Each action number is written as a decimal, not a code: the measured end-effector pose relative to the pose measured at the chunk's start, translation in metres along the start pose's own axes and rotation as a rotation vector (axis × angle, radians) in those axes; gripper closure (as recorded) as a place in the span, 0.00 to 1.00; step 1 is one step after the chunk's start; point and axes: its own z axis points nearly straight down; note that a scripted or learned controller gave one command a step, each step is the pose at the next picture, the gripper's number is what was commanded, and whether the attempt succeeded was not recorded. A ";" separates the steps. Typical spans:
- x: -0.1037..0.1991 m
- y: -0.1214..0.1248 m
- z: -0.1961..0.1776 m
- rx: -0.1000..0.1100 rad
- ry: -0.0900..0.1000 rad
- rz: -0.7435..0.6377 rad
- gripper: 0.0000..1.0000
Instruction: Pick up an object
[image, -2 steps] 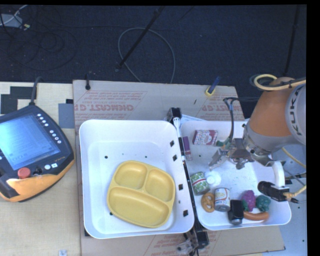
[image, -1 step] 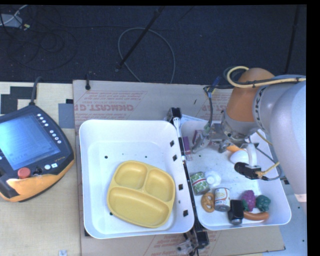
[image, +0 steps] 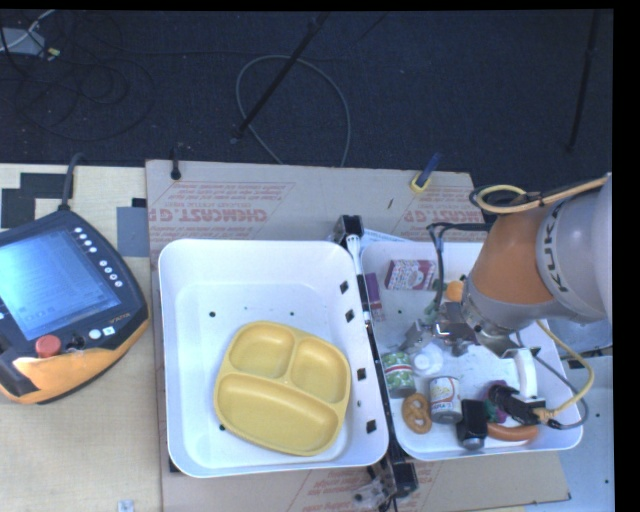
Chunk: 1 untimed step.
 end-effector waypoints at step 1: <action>-0.060 0.016 -0.202 -0.019 -0.008 0.001 0.00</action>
